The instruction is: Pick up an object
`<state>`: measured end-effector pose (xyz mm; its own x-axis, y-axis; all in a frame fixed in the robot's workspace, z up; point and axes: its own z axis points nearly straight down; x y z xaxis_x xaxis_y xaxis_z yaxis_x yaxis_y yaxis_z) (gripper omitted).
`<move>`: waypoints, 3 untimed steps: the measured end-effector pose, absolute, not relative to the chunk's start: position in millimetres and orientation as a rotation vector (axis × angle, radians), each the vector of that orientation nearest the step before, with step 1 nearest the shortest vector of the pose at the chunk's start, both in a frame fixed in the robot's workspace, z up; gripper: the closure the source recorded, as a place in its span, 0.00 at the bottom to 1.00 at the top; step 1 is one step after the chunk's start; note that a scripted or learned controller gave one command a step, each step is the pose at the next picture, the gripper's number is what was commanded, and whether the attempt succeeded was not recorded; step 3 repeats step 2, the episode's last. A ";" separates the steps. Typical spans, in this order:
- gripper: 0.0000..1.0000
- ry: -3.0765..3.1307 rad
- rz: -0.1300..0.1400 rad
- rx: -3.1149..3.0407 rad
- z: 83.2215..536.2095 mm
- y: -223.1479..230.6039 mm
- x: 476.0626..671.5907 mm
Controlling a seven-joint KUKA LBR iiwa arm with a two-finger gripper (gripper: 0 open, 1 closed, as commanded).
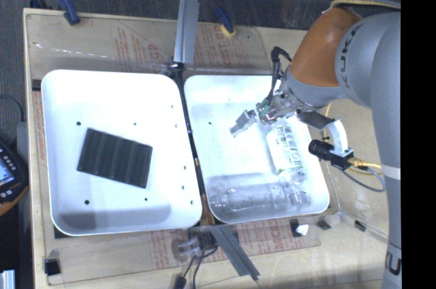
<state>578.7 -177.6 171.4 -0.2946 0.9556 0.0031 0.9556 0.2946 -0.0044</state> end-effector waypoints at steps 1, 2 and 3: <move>0.00 -2.691 0.001 -1.623 196.2 -165.6 600.3; 0.00 -2.604 0.001 -1.759 256.1 -162.6 657.2; 0.00 -2.604 0.001 -1.759 256.1 -162.6 657.2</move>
